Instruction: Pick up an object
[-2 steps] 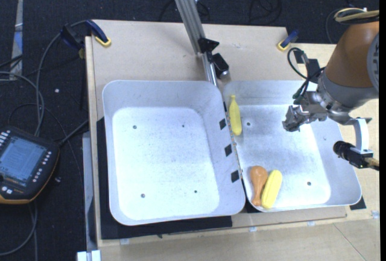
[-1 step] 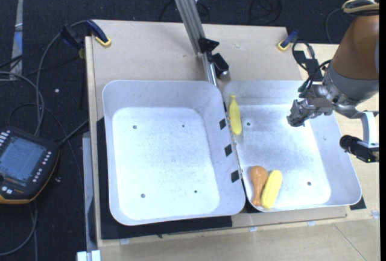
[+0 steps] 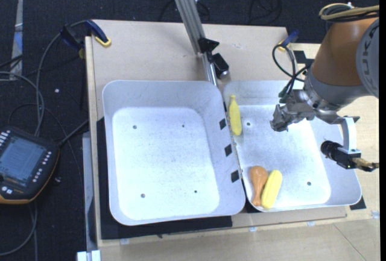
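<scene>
Just end effector (image 3: pixel 281 122) over rt bin (image 3: pixel 313 151) (yellow items (image 3: pixel 271 188)).

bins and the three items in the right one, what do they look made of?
Bins: matte white, likely moulded plastic, rounded corners, dark speckling. Yellow piece at the divider: smooth, uniformly coloured, probably plastic or rubber. Orange piece and yellow piece beside it: same smooth, toy-like look; plastic or foam, can't tell which.

Grey KUKA arm (image 3: pixel 353 67) with a broad orange band, black cables looped at its side, ending in a dark metal gripper (image 3: pixel 281 121).
</scene>
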{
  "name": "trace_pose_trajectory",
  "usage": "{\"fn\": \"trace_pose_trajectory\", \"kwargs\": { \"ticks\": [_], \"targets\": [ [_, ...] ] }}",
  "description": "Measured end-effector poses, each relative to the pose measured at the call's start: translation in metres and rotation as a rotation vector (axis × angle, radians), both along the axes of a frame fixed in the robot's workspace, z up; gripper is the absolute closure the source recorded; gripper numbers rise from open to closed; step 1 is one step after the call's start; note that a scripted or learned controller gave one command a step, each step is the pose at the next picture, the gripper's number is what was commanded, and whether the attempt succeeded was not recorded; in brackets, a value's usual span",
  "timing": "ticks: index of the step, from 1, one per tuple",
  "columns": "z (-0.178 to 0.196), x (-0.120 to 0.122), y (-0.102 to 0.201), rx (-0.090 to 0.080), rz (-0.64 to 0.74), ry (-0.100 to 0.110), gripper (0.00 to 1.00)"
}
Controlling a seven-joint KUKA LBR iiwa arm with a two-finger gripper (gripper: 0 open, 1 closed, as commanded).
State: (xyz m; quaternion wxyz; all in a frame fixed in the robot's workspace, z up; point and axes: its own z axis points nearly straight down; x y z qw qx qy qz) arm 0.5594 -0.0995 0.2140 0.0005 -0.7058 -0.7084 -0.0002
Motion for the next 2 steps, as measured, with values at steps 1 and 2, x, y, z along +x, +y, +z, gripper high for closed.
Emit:
{"fn": "trace_pose_trajectory", "kwargs": {
  "ticks": [1,2],
  "targets": [
    [0.004,-0.004,0.062,0.0,0.001,0.0,1.0],
    [0.014,-0.011,0.106,0.0,0.001,-0.001,1.0]
  ]
}}
